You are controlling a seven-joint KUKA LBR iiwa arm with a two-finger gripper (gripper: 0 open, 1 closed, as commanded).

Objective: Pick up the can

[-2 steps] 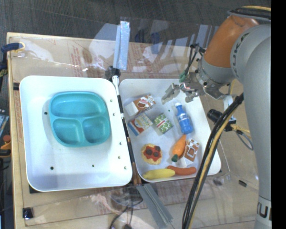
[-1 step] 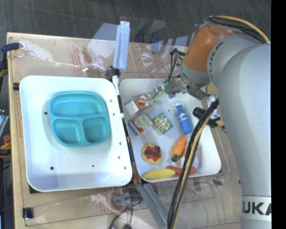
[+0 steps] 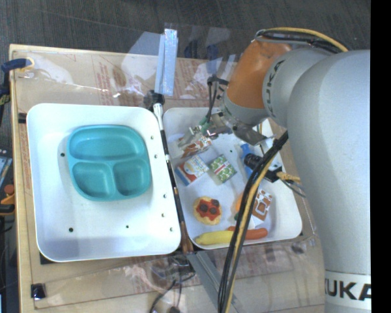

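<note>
The left bin point(image 3: 45, 175) holds a teal divided tray point(image 3: 109, 160). In the right bin point(image 3: 288, 222) lie a red and white carton point(image 3: 194, 169), a green and white can point(image 3: 222, 169) just beside it near the bin's middle, a small pizza toy point(image 3: 208, 210), a banana point(image 3: 215, 238) and a hot dog point(image 3: 253, 233) at the near edge. The gripper point(image 3: 205, 133) hangs over the bin's far part, above a brown item point(image 3: 194, 147), apart from the can; I cannot tell how it is set

White letters "KUK", cut off by the edge, stand on the grey arm point(image 3: 339, 175), low at its base, beside the right bin point(image 3: 288, 230).
</note>
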